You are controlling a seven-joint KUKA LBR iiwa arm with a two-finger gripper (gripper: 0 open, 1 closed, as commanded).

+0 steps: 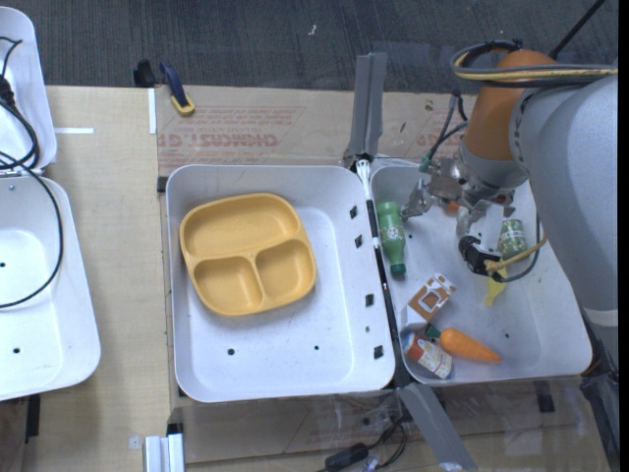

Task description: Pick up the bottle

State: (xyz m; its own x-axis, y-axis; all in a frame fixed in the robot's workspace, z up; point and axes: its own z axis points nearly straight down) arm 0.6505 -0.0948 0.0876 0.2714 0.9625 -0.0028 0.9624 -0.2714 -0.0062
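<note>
The pincer (444, 205) hangs over the far end of the right bin (550, 362); whether it is spread or pressed together, cannot tell. The green bottle (392, 236) lies just beside it on the yellow plate's (248, 252) side, hugging the bin wall. Below the pincer in the view lie a small carton (430, 296) and a carrot (470, 345).

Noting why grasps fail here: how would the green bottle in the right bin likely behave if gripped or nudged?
The bottle lies on its side, so its round body would probably roll if nudged. It looks like smooth plastic, likely light and slippery. It lies close to the bin wall, which may crowd a grip from that side.
</note>
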